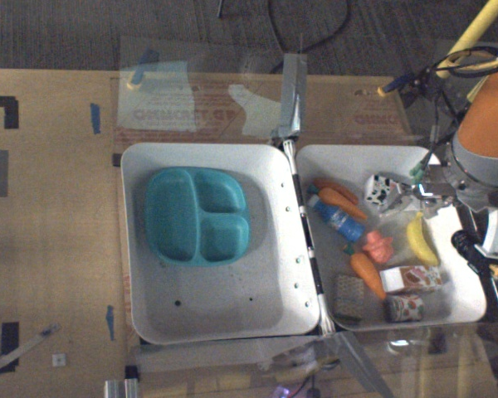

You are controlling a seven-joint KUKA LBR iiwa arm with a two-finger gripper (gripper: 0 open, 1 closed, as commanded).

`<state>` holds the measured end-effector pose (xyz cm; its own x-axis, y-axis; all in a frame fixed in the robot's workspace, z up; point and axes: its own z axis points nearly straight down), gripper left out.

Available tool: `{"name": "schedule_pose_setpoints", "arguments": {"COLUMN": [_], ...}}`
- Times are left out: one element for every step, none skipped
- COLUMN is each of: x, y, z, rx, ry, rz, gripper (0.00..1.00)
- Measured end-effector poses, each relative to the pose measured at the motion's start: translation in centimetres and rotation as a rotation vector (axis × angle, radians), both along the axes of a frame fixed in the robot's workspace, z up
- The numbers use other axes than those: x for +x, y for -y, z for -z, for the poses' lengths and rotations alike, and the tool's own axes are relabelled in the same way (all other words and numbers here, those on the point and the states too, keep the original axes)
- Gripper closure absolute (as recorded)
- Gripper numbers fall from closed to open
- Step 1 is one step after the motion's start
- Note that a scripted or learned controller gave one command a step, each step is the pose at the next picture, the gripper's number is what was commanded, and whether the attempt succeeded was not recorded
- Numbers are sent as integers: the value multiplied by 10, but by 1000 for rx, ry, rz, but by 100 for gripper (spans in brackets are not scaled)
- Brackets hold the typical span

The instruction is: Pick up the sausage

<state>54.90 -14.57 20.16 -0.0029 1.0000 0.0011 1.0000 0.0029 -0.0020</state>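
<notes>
The sausage (342, 193) lies in the right bin (473, 305), near its upper-left corner, its long axis running from upper left to lower right, just above the blue bottle (340, 220). The tool (421, 191) hovers over the bin's upper right — so the sausage lies to its left, past the cow-patterned toy (380, 191). Whether the tool is apart or together I cannot tell.

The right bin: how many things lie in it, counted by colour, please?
Orange, carrot or sausage shapes: 3
Blue plastic bottle: 1
Yellow banana: 1
Pink toy: 1
Black-and-white toy: 1
Printed cartons: 2
Grey flat piece: 1
Total: 10
</notes>
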Motion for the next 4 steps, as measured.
{"name": "schedule_pose_setpoints", "arguments": {"x": [22,90,0,-70], "y": [-15,-29,-36,-78], "z": [103,112,93,12], "rx": [-2,-1,0,0], "ry": [4,-1,0,-3], "rz": [-3,-19,110,248], "gripper": [0,0,0,0]}}
